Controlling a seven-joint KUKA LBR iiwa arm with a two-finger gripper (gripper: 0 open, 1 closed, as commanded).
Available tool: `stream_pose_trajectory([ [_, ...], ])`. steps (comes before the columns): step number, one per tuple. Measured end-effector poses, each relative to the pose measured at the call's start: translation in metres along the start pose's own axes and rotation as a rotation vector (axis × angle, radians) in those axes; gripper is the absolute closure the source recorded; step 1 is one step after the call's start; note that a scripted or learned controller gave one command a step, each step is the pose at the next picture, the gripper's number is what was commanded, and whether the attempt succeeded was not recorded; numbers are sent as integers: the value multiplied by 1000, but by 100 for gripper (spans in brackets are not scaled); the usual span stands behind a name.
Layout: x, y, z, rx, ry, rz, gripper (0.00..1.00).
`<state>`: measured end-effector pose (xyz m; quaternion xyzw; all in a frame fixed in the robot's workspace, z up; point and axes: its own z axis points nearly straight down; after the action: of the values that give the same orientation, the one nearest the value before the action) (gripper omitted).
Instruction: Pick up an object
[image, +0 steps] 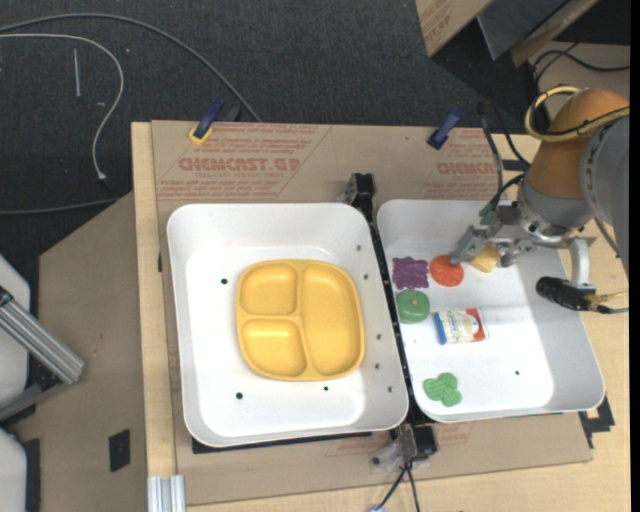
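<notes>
My gripper (482, 250) hangs low over the far part of the right bin (560, 370). A small pale yellow object (486, 262) sits right under it, partly covered by it. A red-orange round piece (447, 272) lies just left of the gripper, touching its lower edge. Further left is a purple piece (409, 271), with a green round piece (412, 306) below it. A red and white packet (459, 326) lies mid-bin. A green leafy piece (442, 389) lies near the front edge.
The left bin (200, 390) holds a yellow divided plate (300, 319). A black cable end (565, 292) hangs over the right bin's right side. The arm's orange band (580, 125) is at the far right. Clamps sit between the bins.
</notes>
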<state>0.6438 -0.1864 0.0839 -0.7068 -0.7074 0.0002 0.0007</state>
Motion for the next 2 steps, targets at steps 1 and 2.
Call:
stream_pose_trajectory([
  [1, 0, 2, -15, -5, -1, -2, 100],
  [2, -7, 11, -74, -10, -3, 0, 100],
])
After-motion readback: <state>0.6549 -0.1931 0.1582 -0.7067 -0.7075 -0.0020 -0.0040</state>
